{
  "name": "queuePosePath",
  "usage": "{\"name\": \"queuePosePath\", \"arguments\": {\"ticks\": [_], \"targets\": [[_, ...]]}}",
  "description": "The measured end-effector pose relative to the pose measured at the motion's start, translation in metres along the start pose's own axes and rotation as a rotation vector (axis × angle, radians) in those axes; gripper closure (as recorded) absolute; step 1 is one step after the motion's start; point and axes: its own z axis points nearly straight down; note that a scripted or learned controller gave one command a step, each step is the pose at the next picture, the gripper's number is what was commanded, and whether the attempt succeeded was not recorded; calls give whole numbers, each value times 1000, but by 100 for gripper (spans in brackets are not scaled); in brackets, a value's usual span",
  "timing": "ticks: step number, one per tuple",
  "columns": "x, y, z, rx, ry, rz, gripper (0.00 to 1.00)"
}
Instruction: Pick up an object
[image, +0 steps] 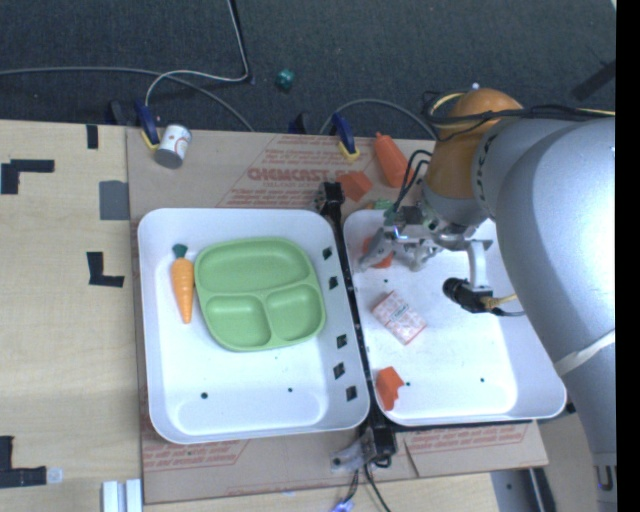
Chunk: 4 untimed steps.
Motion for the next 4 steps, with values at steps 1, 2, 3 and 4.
{"name": "queuePosePath", "arguments": {"ticks": [1, 2, 3, 4], "targets": [[-2, 0, 0, 0, 4, -1, 0], [1, -2, 0, -9, -1, 2, 0], [0, 0, 0, -1, 1, 0, 0], [0, 0, 0, -1, 2, -1, 0]]}}
